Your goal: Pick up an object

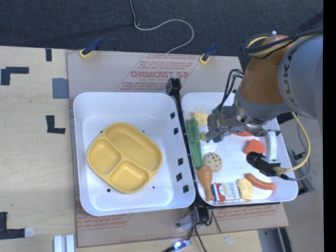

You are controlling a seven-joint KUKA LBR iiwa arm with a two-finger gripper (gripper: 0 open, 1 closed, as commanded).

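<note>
Readable print: red lettering on the cardboard sheet (157, 73) under the bins, roughly "CHEMCAST GP", well behind the gripper. The small red-and-white packet (227, 191) carries printing too small to read.

Gripper (211, 133) sits over the right bin (286, 193), near its left wall. Whether it is apart or together cannot be told from this angle; nothing can be confirmed as held.

Items relative to the gripper:
- Long green vegetable piece (195, 143), just beside it on the side toward the left bin. Long axis runs front to back along the bin divider, far end about level with the gripper.
- Pale yellow block (199, 118), just behind it. Contact cannot be judged.
- Speckled round cookie (212, 161), near, toward the front of the bench.
- Drumstick (206, 179), further front; long axis front to back, slightly slanted, broad brown end nearest the gripper.
- Packet and yellow corn-like piece (244, 188), at the front wall.
- Sausage (260, 182), front and toward the arm's side, lying roughly crosswise.
- Orange piece (254, 145), on the arm's side, partly under the wrist.

Left bin (84, 109): yellow divided tray (124, 157), well apart from the gripper.
</note>
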